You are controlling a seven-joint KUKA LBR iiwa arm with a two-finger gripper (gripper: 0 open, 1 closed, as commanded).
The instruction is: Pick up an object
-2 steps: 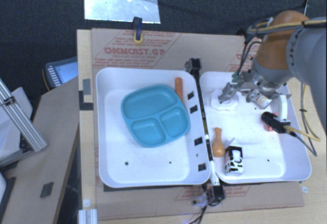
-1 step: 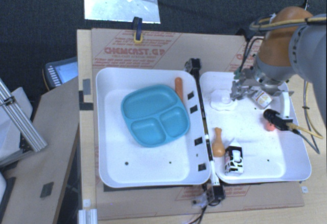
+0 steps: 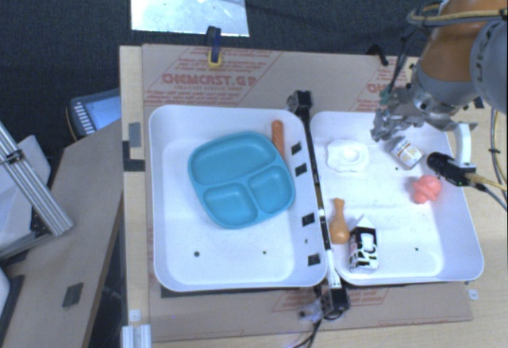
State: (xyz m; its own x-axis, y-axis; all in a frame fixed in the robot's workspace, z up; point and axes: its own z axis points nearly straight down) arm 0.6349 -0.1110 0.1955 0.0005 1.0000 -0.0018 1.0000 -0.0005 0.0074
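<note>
Bench (image 3: 238, 68) with brown cardboard sheet, left bin (image 3: 171, 259), right bin (image 3: 464, 255) side by side

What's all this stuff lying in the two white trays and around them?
Bins: two, white, side by side on the bench.
Plate: one, blue, divided, left bin.
Carrot: one, orange, left bin, beside the plate's far edge.
Fried egg: one, white, right bin, far left.
Small bottle: one, white, right bin, under the gripper.
Pink toy: one, right bin, right side.
Orange bottle: one, right bin, left wall.
Carton: one, black-and-white, right bin, near corner.
Gripper: one, grey, above right bin's far edge.
</note>
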